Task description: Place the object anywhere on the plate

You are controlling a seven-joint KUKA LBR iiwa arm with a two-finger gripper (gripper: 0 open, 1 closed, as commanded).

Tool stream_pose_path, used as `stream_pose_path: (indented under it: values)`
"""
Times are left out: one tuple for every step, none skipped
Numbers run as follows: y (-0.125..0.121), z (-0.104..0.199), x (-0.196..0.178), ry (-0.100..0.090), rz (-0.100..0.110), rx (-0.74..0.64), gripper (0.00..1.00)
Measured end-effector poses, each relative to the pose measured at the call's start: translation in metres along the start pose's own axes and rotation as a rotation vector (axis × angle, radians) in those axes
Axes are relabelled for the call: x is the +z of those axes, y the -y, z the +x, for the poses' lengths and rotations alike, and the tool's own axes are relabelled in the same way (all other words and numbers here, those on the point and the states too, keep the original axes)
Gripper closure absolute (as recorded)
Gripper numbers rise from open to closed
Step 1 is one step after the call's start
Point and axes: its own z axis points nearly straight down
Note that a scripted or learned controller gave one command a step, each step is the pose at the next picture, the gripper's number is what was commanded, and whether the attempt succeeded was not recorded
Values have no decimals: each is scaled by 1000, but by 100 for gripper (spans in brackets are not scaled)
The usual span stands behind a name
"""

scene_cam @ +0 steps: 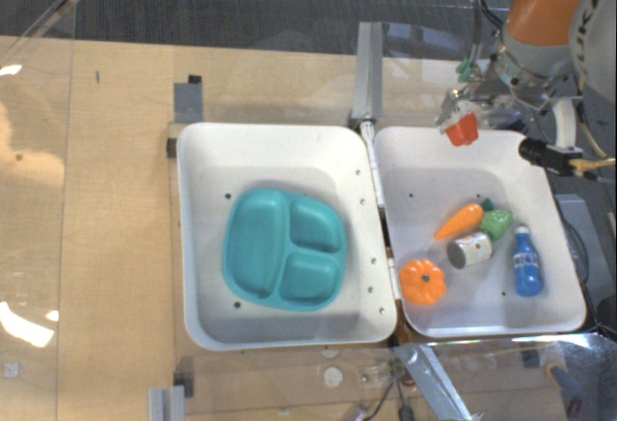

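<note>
On the pale wooden bench (96, 217) two shallow white bins sit side by side, their smooth plastic walls rounded at the corners. The left bin (202, 169) holds a teal plate (285, 248), glossy, with soft curved edges and three moulded compartments: one long section on its left and two smaller ones on its right. In the right bin (549, 207) a cluster of small toys lies toward the near side: an orange carrot (457, 221) with a green leafy top, lying at a slant; a short grey cylinder like a can (469, 249) tipped on its side just below it; a ribbed orange pumpkin (422, 281) by the near left corner; and a blue bottle (526, 261) with a white cap. The arm's gripper (467, 113) hangs over the far edge of the right bin, its fingers clamped on a small red object (464, 130), blocky and smooth, lifted clear of the floor and well apart from the plate.
</note>
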Motion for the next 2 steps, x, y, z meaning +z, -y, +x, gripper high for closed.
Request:
stream_pose_path:
  values:
    - [31,59,44,-2,6,-15,100]
    - [70,159,17,-3,2,0,100]
